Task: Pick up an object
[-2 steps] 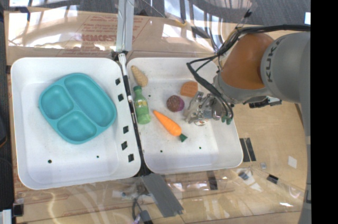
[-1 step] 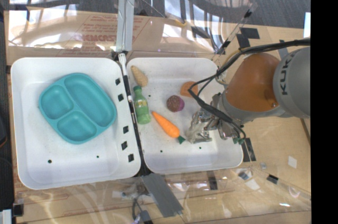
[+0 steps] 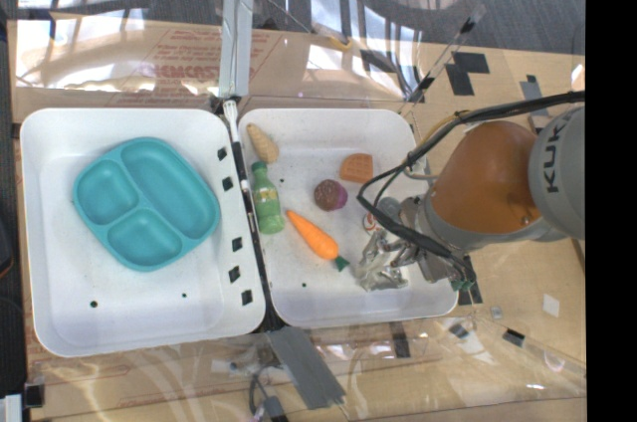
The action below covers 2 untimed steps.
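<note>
Though whether parted or clenched is unclear, fingers (image 3: 381, 263) just right of carrot (image 3: 314, 235), apart.

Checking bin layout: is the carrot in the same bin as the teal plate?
No, the carrot lies in the right bin; the teal plate sits in the left bin.

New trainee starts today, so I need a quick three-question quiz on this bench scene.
1. True or false: the teal plate lies in the same bin as the carrot.
2. Which lies nearest the gripper? A) carrot B) green bottle C) bread roll
3. Fill in: the purple ball sits beside the orange ____.

Key: 1 false; 2 A; 3 block
</note>
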Motion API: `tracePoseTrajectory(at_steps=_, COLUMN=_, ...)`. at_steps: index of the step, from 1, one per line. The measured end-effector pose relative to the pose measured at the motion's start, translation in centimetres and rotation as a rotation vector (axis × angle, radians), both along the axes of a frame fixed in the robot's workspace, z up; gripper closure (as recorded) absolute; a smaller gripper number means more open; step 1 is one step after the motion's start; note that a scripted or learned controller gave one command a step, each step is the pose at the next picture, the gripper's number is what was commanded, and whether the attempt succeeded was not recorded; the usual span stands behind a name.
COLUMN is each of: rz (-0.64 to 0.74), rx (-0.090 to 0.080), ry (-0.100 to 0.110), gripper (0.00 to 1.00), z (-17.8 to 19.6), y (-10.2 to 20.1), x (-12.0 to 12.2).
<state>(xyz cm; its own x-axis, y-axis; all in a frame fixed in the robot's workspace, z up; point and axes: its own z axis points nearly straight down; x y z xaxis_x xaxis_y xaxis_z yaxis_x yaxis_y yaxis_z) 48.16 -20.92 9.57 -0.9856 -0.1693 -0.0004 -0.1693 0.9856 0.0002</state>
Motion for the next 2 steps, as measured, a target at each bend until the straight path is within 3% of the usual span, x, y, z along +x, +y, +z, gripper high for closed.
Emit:
tracePoseTrajectory(at_steps=1, rz=-0.289, rx=-0.002, ry=-0.006, gripper=1.00, z=9.90, y=-0.12, x=3.38)
tracePoseTrajectory(at_steps=2, rz=-0.284, rx=-0.002, ry=-0.007, gripper=1.00, z=10.87, y=-0.05, x=3.50)
